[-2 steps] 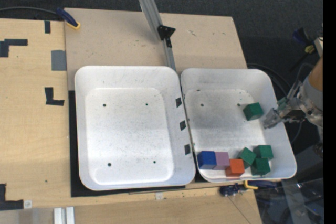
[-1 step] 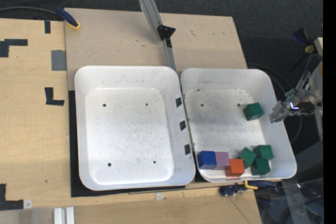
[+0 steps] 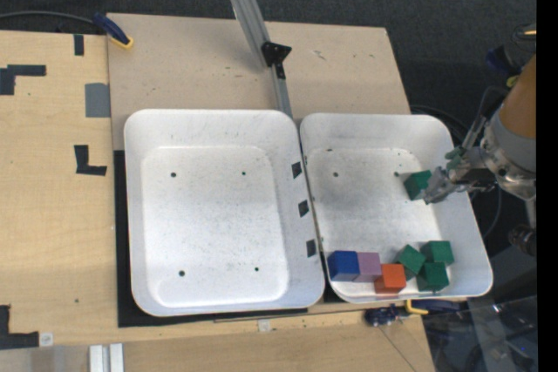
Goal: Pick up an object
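Observation:
A green block [image 3: 418, 184] sits at the tip of my gripper [image 3: 433, 188], over the right side of the right bin [image 3: 366, 135]. The fingers look shut on it from its right side. The arm comes in over the bin's right rim. Along the front of that same bin lie a blue block [image 3: 343, 264], a purple block [image 3: 369, 264], an orange block [image 3: 392, 277] and three more green blocks [image 3: 427, 264] clustered together.
The left bin [image 3: 209, 213] stands beside the right one, with a shared rim between them. A metal rail [image 3: 248, 4] runs from the top of the view down to the bins' back edge. The bench's wooden surface lies to the left.

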Available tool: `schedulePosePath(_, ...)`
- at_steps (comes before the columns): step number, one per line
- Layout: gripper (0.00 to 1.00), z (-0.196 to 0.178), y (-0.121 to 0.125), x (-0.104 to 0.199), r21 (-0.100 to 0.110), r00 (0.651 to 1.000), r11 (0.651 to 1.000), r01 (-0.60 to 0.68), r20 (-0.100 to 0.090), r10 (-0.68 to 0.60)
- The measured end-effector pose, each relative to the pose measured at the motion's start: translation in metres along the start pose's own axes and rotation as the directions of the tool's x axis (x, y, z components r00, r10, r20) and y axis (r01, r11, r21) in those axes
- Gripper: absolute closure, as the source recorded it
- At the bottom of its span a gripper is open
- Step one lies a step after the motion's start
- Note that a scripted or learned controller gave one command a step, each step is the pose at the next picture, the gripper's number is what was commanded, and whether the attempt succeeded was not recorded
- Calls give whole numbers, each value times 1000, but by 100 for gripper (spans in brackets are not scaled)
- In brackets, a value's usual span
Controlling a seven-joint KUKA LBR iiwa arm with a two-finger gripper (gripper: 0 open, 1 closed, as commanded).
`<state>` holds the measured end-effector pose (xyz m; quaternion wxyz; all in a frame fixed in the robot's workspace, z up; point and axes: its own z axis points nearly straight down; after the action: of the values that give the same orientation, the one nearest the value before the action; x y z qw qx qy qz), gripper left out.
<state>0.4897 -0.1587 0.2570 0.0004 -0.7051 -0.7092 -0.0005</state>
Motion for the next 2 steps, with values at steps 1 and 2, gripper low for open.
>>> schedulePosePath(1,100,14,8,54,2,1000,1000,0,0,0)
schedulePosePath(2,100,9,8,102,1,1000,1000,1,0,-1)
